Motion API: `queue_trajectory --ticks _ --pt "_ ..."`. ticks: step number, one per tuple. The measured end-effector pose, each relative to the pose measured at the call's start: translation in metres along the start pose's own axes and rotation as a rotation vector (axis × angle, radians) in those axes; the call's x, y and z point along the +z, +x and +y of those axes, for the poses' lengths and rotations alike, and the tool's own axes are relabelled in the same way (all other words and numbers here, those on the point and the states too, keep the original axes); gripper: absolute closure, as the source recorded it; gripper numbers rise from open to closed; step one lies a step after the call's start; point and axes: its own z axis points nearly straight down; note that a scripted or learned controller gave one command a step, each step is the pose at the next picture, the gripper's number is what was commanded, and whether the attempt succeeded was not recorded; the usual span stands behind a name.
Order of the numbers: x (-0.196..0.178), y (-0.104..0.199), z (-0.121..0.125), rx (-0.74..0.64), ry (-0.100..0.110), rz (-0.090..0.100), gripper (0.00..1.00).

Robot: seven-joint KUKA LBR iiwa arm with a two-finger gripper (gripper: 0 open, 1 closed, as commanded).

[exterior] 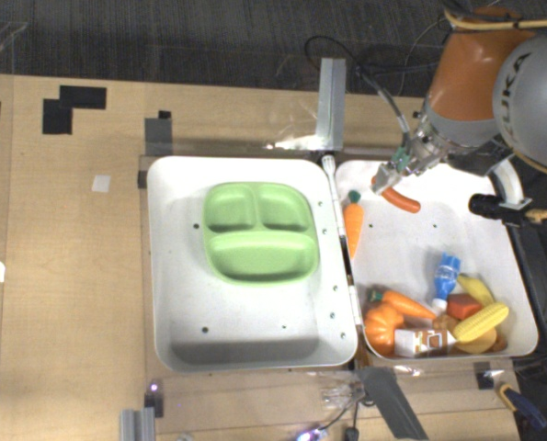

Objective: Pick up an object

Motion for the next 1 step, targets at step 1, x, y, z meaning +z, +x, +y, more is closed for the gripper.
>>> queue_trajectory --ticks 1 --pt "-0.0125 0.0003 0.0027 -0.004 -0.007 -0.004 1.0"
